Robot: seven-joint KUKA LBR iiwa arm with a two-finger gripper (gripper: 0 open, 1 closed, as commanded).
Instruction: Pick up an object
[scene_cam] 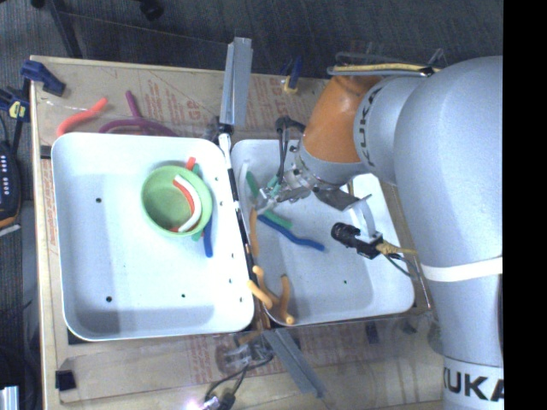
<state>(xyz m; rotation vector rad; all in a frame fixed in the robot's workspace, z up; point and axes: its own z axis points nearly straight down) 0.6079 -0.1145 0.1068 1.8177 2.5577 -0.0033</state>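
Your gripper (272,193) sits low in the upper left part of the right bin (342,289). Whether its jaws are spread or pressed together cannot be told from this angle, and nothing is seen held.

Nearest items:
- One green strip (252,181) lies just to its left, by the bin wall.
- One teal piece (276,221) lies just below it.
- One blue stick (306,242) touches the teal piece's lower end.
- What look like two tan pieces (275,299) lie in the bin's lower left corner, well apart from the gripper.

The wall between the bins runs close on the gripper's left.

The left bin (111,263) holds one green bowl (167,202). One white curved piece (195,196) and one red piece (190,184) lie in the bowl, and one blue piece (208,243) lies beside its lower right rim.
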